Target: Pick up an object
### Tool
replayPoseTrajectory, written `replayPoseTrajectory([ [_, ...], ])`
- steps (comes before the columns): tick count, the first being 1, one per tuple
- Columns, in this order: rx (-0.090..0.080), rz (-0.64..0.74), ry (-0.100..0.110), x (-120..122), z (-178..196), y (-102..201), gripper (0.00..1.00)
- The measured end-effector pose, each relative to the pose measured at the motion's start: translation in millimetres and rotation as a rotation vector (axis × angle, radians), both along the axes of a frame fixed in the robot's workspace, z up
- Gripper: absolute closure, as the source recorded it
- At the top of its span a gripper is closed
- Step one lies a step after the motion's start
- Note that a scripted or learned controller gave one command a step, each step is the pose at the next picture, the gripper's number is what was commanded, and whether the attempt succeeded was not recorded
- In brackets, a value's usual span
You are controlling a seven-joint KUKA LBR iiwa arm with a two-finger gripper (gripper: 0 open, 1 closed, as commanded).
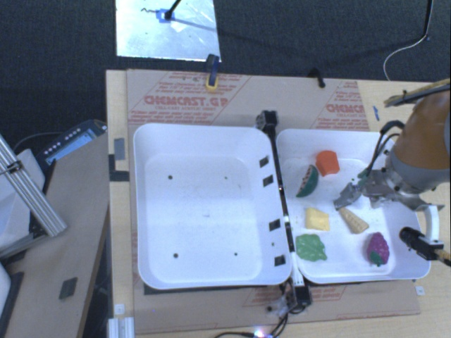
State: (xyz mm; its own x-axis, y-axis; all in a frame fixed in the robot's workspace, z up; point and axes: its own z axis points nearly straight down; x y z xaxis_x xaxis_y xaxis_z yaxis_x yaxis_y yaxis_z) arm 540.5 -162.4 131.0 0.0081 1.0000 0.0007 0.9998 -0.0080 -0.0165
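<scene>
Nearby, knobbly purple grape cluster (378,248) beside tapered beige wedge (354,222) in smooth white bin (359,274).

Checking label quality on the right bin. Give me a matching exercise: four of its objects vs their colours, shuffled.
Objects:
1. block nearest the far wall
2. flat square piece
3. grape bunch
4. leafy piece at the near left corner

Colours:
A. purple
B. green
C. orange
D. yellow

Pairs: 1-C, 2-D, 3-A, 4-B
</scene>
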Motion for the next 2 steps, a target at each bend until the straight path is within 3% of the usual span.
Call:
replayPoseTrajectory([
  [1, -0.002, 0.017, -0.021, 77, -49, 41, 0.0],
  [2, -0.001, 0.004, 0.02, 109, -48, 54, 0.0],
])
